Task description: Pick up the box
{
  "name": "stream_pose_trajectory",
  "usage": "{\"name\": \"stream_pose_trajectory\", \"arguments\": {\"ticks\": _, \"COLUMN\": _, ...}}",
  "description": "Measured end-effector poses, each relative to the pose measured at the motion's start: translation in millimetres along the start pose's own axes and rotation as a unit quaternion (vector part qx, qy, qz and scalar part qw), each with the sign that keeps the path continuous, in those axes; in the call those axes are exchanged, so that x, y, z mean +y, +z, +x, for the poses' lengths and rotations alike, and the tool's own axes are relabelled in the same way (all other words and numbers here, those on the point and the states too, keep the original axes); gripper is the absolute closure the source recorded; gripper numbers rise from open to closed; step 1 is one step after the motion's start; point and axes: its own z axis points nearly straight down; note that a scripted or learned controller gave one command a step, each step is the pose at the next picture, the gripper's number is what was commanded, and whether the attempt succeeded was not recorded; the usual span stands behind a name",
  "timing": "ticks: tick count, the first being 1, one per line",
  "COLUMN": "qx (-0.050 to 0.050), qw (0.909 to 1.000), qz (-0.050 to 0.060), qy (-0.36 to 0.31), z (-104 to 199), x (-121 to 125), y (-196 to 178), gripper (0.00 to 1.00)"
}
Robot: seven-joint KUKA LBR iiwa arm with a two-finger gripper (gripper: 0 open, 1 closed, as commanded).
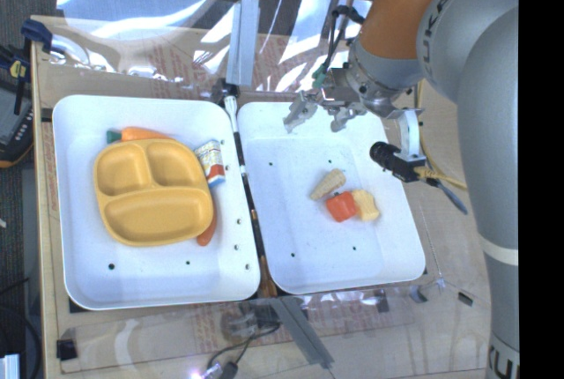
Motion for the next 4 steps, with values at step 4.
{"name": "stream_pose_trajectory", "arguments": {"ticks": 4, "qx": 0.0, "qw": 1.0, "qz": 0.0, "qy": -0.006, "z": -8, "x": -44, "y": 153, "gripper": 0.0}}
